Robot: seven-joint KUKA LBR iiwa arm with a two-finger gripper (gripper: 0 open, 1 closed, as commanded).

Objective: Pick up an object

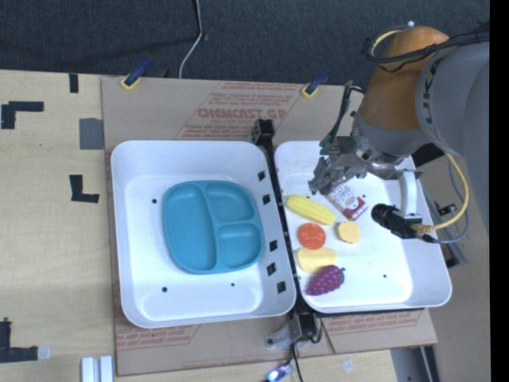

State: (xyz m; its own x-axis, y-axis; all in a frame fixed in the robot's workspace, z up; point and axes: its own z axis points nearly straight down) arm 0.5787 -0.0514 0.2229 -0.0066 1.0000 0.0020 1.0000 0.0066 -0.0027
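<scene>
Smooth, glossy plastic is seen in the two shallow white bins (127, 165) and the blue divided plate (212, 225), matt brown cardboard (231, 110) beneath them.

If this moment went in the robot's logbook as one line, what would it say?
gripper: over right bin, above corn | left bin: blue tray | nothing visibly held

Counting what sits under my arm

Two white bins (127, 161): one blue divided plate (212, 226) at frame left; six small items at right – corn (310, 208), tomato (311, 235), grapes (324, 278), two yellow pieces (316, 258), one packet (350, 203)
</scene>
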